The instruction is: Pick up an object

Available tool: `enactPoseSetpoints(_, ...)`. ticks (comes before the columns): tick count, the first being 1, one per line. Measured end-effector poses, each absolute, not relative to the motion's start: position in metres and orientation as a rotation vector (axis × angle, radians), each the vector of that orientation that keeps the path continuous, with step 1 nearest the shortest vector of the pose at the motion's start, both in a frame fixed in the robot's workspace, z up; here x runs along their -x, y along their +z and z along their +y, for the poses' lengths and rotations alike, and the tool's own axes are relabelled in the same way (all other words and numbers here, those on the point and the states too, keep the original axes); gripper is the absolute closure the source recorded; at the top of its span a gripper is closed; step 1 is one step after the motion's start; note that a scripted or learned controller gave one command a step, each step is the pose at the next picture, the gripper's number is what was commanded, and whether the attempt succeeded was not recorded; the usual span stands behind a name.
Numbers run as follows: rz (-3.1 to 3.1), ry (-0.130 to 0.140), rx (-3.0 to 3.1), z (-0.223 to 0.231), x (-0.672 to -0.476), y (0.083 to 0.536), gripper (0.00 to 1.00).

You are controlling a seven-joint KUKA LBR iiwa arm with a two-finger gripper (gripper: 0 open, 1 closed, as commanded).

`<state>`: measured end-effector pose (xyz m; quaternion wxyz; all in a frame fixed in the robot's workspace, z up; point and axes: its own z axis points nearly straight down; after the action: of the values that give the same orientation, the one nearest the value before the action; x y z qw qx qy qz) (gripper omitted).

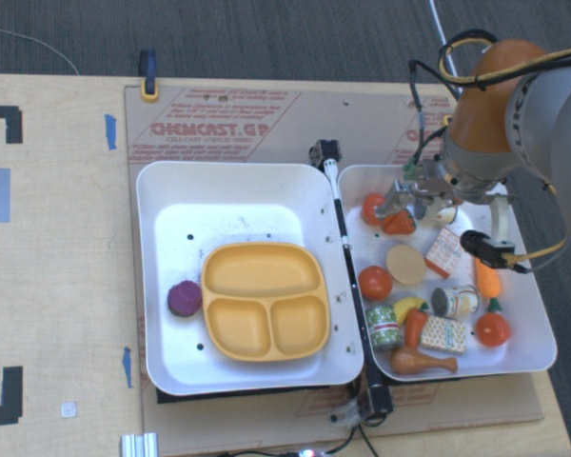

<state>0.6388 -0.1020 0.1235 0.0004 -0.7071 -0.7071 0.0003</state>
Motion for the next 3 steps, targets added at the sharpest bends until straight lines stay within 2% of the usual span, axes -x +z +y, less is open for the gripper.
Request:
enactPoseSetpoints(1,-2.222,-0.002,2.222,-0.1,-0.593,0.093,0.0)
enactPoseSetpoints(2,-2.232,-0.017,2.226,-0.108,-0.58,0.09,0.0)
enactPoseSetpoints(3,-2.232,-0.012,2.233,-0.115,-0.523,0.09,0.0)
